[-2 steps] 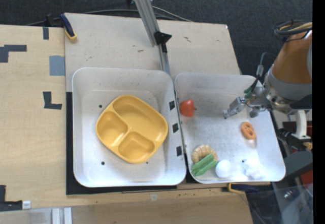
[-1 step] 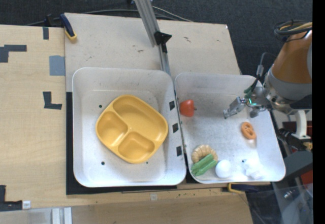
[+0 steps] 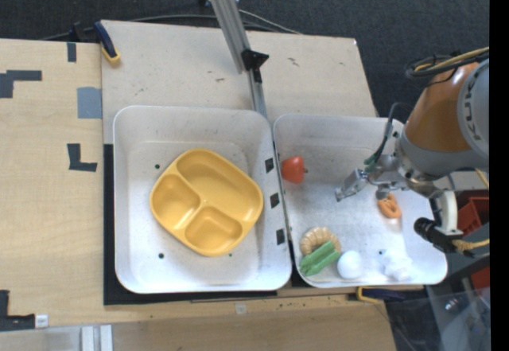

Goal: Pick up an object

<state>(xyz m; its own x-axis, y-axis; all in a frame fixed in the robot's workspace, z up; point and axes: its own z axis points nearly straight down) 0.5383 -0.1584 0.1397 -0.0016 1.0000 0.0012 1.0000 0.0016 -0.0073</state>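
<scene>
The arm's gripper [image 3: 347,189] is seen low over the right bin [image 3: 318,128]; whether its jaws are spread or pressed together cannot be told. Nothing is seen between them. A red ball [image 3: 293,169] is found near the bin's left wall. An orange piece [image 3: 389,206] lies just beside the wrist. A green thing [image 3: 318,259], a tan thing [image 3: 320,238] and a white ball [image 3: 349,264] are gathered at the front. A yellow tray [image 3: 207,200] is kept in the left bin [image 3: 131,206].

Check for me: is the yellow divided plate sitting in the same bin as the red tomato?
No. The yellow divided plate lies in the left bin, while the red tomato sits in the right bin.
</scene>
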